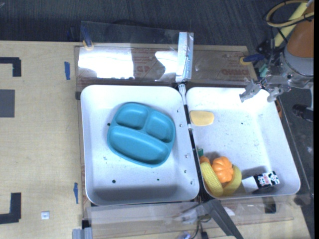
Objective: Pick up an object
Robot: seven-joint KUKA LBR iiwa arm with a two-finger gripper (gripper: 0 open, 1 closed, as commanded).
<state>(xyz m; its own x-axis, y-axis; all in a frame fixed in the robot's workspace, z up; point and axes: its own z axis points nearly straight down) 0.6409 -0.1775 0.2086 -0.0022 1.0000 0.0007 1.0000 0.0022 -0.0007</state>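
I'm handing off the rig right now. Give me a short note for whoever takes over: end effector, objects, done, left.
End effector: above the right bin's far right corner, nothing seen between its fingers.
Right bin: pale yellow piece near the divider; orange pumpkin and yellow corn at the near left corner; small black-and-white item near right.
Left bin: blue divided plate.
Done: nothing picked.
Left: grasp and lift one object.

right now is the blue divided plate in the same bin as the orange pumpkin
No, the blue divided plate lies in the left bin, while the orange pumpkin sits in the right bin.
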